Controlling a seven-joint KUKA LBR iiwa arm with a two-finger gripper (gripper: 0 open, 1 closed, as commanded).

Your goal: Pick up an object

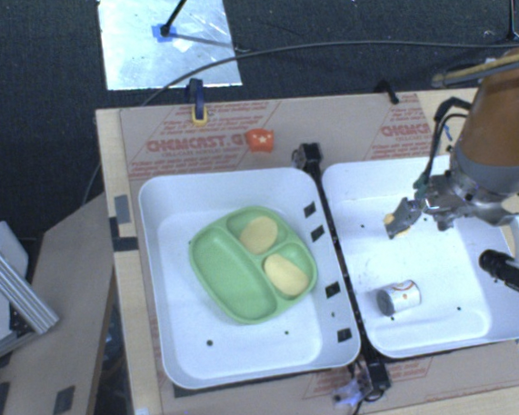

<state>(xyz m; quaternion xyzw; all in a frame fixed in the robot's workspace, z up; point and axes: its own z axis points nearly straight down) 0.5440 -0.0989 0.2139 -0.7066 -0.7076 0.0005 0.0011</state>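
My gripper hangs over the middle of the right bin, reaching in from the right under the grey and orange arm. A small yellowish bit shows at its tip; I cannot tell whether that is a held thing. A small grey and white cylinder lies on its side on the bin floor, below and slightly left of the gripper and apart from it. The left bin holds a green divided plate with two pale yellow pieces in its right compartments.
A black divider with clips runs between the two bins. A small orange object and a blue clamp sit on the board behind the bins. A metal frame stands at the left edge.
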